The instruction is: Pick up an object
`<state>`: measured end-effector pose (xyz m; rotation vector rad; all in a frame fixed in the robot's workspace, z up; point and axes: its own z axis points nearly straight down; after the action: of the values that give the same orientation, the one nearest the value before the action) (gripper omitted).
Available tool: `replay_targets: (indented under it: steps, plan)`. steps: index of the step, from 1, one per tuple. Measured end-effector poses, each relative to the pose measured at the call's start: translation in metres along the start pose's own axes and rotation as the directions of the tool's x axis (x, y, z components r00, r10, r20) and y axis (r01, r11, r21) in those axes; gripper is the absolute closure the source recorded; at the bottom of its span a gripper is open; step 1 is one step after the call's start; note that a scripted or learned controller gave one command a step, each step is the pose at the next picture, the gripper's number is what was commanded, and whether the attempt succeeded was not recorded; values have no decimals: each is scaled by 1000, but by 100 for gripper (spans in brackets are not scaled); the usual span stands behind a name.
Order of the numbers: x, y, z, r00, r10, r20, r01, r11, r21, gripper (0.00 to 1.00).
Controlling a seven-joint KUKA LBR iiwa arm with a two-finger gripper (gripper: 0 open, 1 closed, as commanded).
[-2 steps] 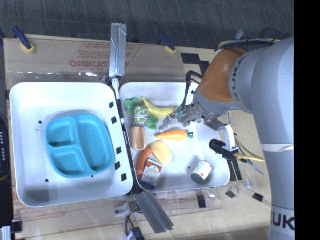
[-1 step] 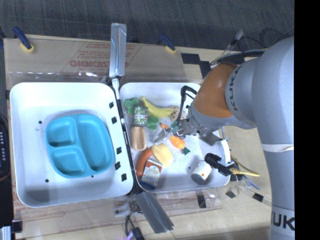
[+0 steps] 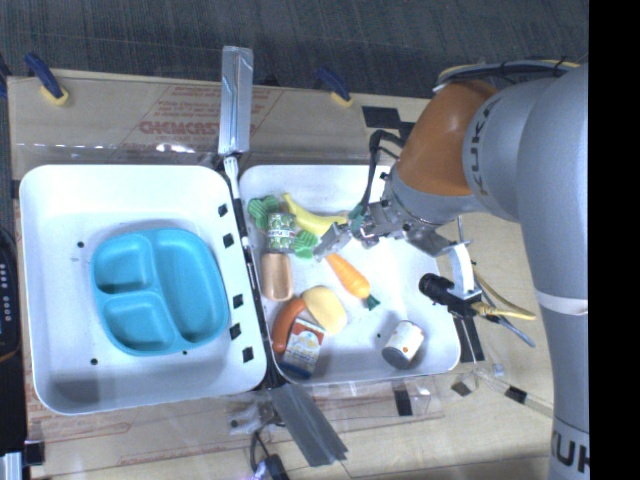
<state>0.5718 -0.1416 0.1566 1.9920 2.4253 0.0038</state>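
Note:
My gripper (image 3: 340, 236) hangs over the right bin (image 3: 430, 268), in its upper middle. It is just right of the yellow banana (image 3: 303, 218) and directly above the orange carrot (image 3: 350, 275). I see nothing held in it. Around it lie a green-and-white item (image 3: 282, 234), a green piece (image 3: 264, 209), a tan bun-like piece (image 3: 277, 276), a pale yellow lump (image 3: 324, 308), a red-and-white package (image 3: 298, 336) and a small white cylinder (image 3: 403, 341).
The left bin (image 3: 50, 218) holds a blue divided tray (image 3: 160, 290). A metal divider clamp (image 3: 236, 98) stands between the bins at the back. The arm's grey and orange body (image 3: 470, 158) overhangs the right bin's back right corner.

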Motion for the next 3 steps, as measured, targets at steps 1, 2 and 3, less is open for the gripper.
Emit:
replay_targets:
  steps: [1,2,3]
  plan:
    - [-16,-11,65,997,-81,-2,81,997,5,0]
    - [-17,-10,55,996,-84,-2,84,996,6,100]
    - [25,42,-40,996,-86,0,86,996,-4,100]
